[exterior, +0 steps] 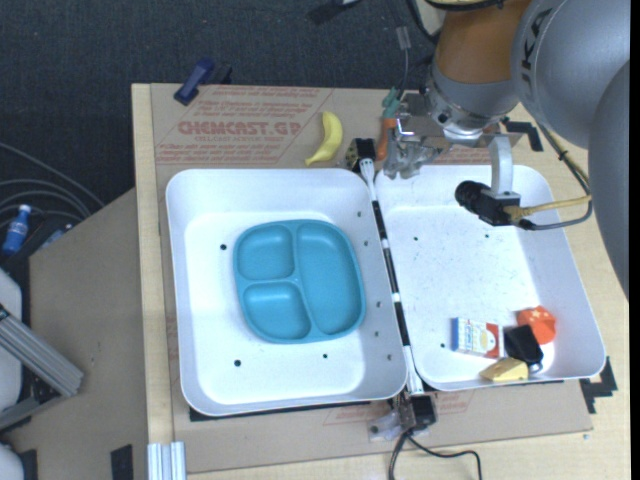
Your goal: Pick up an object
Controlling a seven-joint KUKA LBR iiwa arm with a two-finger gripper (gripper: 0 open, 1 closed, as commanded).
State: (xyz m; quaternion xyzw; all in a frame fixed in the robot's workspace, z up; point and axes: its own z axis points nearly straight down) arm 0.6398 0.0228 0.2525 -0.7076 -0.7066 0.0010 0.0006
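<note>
While your gripper [408, 158] hangs over the far edge of the right bin [560, 258], I honestly can't tell its state. Your stuff's bunched in the near corner: small carton [474, 337], orange piece [536, 321], black block [523, 344], yellow wedge [504, 371].

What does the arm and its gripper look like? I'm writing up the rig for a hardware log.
The arm is made of bulky, rounded grey segments, with a broad orange band above the wrist. Below that sits a silver metal gripper with a black part hanging beside it. Thin cables loop around the wrist, and a yellowish one trails off to the side.
</note>
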